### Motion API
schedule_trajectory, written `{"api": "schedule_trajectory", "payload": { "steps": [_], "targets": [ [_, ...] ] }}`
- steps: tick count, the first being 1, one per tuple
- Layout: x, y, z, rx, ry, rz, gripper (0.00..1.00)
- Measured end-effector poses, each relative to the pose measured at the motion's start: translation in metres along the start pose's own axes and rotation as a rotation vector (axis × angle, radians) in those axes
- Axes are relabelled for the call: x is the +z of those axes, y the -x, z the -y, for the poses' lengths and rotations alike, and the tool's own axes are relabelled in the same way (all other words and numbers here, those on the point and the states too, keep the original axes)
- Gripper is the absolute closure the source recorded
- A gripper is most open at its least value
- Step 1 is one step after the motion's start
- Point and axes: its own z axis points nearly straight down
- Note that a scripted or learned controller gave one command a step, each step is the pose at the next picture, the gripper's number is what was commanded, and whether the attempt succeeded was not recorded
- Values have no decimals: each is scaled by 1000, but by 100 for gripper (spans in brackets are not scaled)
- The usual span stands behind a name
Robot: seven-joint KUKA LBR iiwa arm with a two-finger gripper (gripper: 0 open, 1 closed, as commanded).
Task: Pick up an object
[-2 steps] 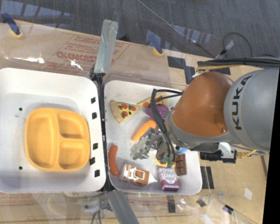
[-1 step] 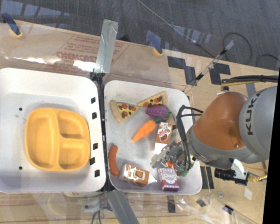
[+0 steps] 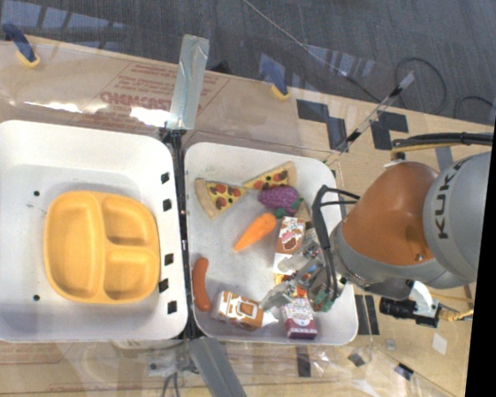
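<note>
1. Camera view: I see the gripper [image 3: 302, 284] low in the right white bin [image 3: 234, 160], lower right of centre; whether its jaws are apart or together I cannot tell.
2. The small white-and-red carton [image 3: 290, 235] lies just above it; the orange plastic carrot [image 3: 256, 231] slants up-left, further left.

"KU", partial lettering on the grey arm [image 3: 460, 208]
</note>
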Motion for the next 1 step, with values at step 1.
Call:
{"api": "schedule_trajectory", "payload": {
  "steps": [1],
  "targets": [
    [34, 68, -101, -305, 2, 5, 0]
  ]
}}
